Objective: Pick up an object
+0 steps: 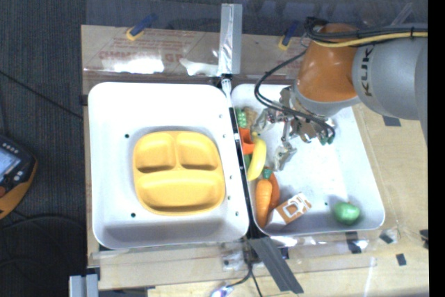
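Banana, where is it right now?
The banana lies in the right bin, against its left wall, just above the carrot and left of the gripper.

The grey arm [393, 76] reaches in from the right, its orange band [330, 73] above the wrist, the gripper [284, 146] pointing down with its fingers [285, 153] spread apart, holding nothing.

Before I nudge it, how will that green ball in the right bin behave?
The green ball looks round and smooth, so it will probably roll. It sits near the bin's corner wall, which may stop it. Its glossy look suggests it could slip from a pinch.
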You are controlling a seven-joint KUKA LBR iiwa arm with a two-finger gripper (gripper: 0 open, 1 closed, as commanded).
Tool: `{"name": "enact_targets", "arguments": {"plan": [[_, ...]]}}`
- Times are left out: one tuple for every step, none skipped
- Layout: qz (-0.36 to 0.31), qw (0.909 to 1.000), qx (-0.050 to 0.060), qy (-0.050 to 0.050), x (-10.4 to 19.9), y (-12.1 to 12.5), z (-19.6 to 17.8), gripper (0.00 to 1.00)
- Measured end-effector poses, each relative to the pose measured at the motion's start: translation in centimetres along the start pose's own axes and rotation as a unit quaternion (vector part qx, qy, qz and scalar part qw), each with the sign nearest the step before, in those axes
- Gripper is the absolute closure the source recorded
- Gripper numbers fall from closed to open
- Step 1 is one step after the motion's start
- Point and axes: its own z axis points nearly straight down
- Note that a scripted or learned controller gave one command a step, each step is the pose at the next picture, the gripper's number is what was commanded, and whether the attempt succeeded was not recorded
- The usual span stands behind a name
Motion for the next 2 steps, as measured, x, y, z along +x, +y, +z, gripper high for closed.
{"name": "enact_targets", "arguments": {"plan": [[-0.022, 0.9998, 0.002, -0.001, 2.1, -0.5, -0.1, 0.0], [-0.075, 0.9972, 0.004, -0.002, 5.2, 0.7, -0.2, 0.0]]}}
